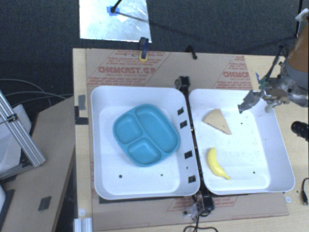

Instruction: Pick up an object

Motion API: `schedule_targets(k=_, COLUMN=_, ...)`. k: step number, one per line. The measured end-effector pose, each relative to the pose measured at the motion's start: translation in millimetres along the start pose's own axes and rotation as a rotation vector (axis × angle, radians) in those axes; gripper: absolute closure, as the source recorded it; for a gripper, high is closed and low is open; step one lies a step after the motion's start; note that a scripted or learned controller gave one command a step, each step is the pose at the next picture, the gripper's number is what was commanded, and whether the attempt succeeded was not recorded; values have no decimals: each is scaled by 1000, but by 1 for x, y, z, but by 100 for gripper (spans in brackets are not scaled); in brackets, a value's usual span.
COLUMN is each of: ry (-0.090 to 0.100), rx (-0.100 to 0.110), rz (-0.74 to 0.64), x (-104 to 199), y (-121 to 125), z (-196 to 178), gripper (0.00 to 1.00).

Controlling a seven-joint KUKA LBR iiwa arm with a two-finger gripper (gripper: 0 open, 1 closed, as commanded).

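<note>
A tan wedge-shaped piece (pixel 217 121) lies in the upper left part of the right bin (pixel 280 149). A yellow banana (pixel 217 164) lies nearer the front of that bin. My gripper (pixel 257 104) hovers over the bin's upper right part, to the right of the wedge and clear of it. Its fingers (pixel 245 104) are spread, so it is open, and nothing sits between them. A blue divided plate (pixel 146 134) rests in the middle of the left bin (pixel 104 129).
A black hinge strip (pixel 188 129) runs between the two bins. The bins sit on a cardboard sheet (pixel 130 66). A shiny foil square (pixel 115 12) lies at the back left. The right half of the right bin's floor is bare.
</note>
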State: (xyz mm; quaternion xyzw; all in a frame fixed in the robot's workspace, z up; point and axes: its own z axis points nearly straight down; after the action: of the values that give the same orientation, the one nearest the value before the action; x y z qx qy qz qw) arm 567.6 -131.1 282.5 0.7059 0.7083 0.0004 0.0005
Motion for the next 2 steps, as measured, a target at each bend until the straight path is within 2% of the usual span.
schedule_targets(k=1, ry=0, rx=-21, rz=-8, x=62, y=-12, z=-175, gripper=0)
schedule_targets(k=2, ry=0, rx=-12, rz=-3, x=67, y=-64, z=-259, gripper=0)
